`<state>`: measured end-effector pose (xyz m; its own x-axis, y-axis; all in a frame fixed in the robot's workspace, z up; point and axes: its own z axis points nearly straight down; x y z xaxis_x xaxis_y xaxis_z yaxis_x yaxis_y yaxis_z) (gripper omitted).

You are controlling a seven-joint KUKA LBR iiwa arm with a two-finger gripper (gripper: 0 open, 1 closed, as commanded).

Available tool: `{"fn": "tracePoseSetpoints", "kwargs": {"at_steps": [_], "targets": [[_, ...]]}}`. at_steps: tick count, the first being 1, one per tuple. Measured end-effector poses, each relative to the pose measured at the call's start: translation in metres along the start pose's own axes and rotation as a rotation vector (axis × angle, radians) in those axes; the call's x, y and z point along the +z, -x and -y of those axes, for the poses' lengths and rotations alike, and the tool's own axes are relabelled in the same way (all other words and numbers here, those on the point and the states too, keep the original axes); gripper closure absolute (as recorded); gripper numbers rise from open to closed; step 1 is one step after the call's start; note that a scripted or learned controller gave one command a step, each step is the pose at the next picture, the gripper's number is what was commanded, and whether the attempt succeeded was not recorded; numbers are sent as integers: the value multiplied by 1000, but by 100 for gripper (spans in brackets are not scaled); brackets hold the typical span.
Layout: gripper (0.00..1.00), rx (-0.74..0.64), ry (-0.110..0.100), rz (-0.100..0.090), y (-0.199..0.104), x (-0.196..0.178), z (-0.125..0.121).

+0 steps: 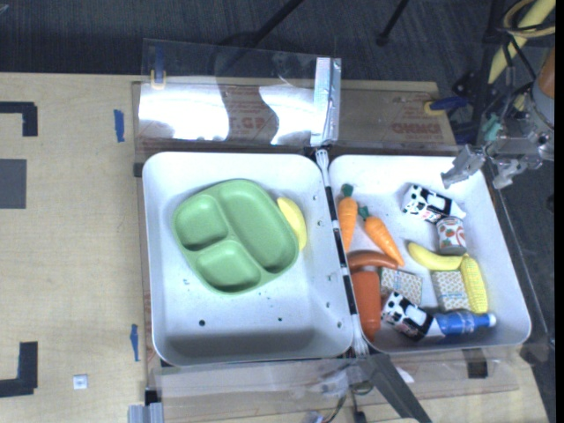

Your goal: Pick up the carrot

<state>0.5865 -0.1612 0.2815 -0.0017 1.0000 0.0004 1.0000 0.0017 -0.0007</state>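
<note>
My gripper [483,167] sat at the right bin's [509,236] far right corner, fingers spread, nothing between them. Carrot [382,237] lay well to camera-left of it and nearer the camera, beside the divider, long axis diagonal, green top far-left. A second carrot [346,218] lay alongside, hard against the divider.

Grey metal gripper [483,167] — pale angular parts, dark cables and yellow hose looping above it.
</note>
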Motion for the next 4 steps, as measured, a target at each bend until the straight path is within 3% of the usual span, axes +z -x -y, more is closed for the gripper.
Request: {"fn": "tracePoseSetpoints", "kwargs": {"at_steps": [1,2,3,4], "targets": [[0,11,0,0,-65,95,-27],[0,-241,6,3,-40,50,-69],[0,-295,2,1,-60,160,-41],[0,-627,5,1,-63,195,-18]]}}
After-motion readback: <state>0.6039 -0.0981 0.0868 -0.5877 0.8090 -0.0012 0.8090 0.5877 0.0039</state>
